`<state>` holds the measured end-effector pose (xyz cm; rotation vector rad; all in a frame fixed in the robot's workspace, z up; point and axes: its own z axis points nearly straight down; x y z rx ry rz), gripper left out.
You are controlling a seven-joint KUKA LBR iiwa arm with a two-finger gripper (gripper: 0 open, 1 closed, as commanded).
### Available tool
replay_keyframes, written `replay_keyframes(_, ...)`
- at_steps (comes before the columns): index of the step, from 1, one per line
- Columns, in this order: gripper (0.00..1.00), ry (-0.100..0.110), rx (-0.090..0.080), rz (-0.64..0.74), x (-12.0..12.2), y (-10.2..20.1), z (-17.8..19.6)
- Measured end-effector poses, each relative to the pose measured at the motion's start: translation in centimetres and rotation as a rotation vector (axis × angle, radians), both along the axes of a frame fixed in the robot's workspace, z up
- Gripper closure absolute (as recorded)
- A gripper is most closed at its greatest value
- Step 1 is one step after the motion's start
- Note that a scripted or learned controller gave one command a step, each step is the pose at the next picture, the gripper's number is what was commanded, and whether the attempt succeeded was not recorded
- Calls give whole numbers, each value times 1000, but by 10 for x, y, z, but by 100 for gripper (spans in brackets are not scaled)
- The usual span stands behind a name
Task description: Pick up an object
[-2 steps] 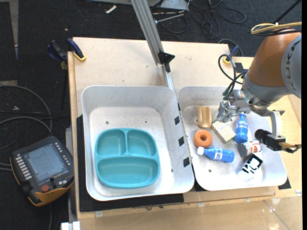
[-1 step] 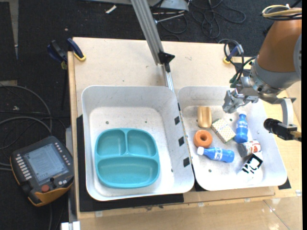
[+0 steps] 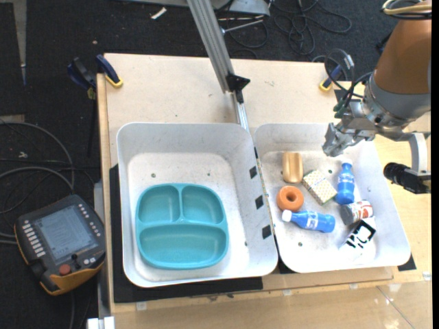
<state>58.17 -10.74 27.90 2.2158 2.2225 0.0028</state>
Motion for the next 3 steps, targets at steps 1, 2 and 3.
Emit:
replay_keyframes(1, 100, 4, 3, 5, -7, 51, 2)
replay_keyframes(2, 100, 6, 3, 6, -18, 110, -14)
replay_keyframes(3, 100, 5, 2, 5, -26, 161, -14)
